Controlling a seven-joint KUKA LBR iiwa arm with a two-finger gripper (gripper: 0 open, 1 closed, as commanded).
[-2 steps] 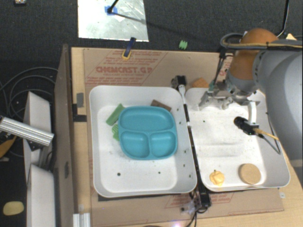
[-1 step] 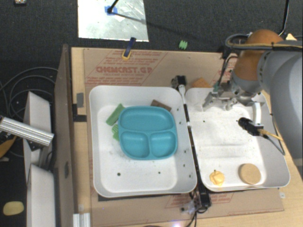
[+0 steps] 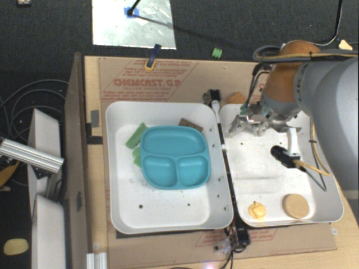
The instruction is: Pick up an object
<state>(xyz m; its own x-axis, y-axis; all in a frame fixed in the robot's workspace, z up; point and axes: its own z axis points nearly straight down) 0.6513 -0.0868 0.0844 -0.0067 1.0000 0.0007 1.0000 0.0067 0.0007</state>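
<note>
Over the far-left corner of the right bin (image 3: pixel 252 170), the grey arm (image 3: pixel 331 111) reaches in wrist-down, tool (image 3: pixel 253 123) close to the middle wall. Can't tell if it's spread or pressed together. Tan disc (image 3: pixel 295 205) and yellow lump (image 3: pixel 257 209) sit by the near rim, well apart from it, open floor between.

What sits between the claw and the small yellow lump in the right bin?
Nothing visible. Bare white floor of the right bin runs from the claw to the small yellow lump; the round tan disc lies beside it.
</note>
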